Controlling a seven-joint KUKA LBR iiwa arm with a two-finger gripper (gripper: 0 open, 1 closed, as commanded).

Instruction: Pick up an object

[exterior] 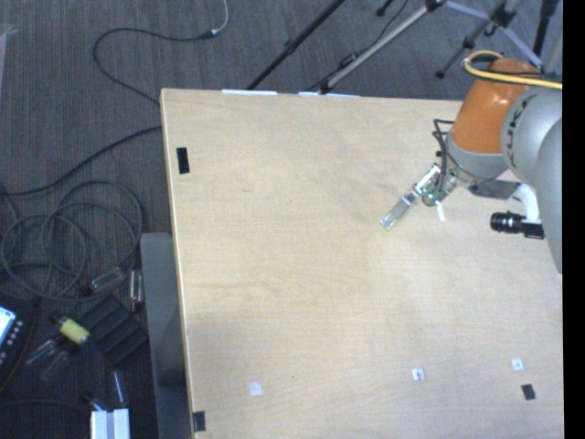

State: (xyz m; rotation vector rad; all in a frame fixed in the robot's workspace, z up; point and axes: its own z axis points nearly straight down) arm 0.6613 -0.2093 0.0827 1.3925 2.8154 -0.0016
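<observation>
Grey carpet lies around the bench, with loose cables (64, 245) coiled off the tabletop's left edge and tripod legs (411, 16) beyond its far edge. The tabletop (302, 273) is a flat pale wooden board; I can make out no rim or wall on it, so nothing can be said about containers or their contents. Small white markers (418, 373) sit near the near edge and a black tag (183, 160) by the far left corner. The arm (484, 122) reaches in over the right edge, and the gripper (391, 218) slants down toward the board's right half. Whether the pincer is open or closed I cannot tell at this size. No graspable object can be identified near it, so I judge the pick not yet done, with finding and grasping all left.
</observation>
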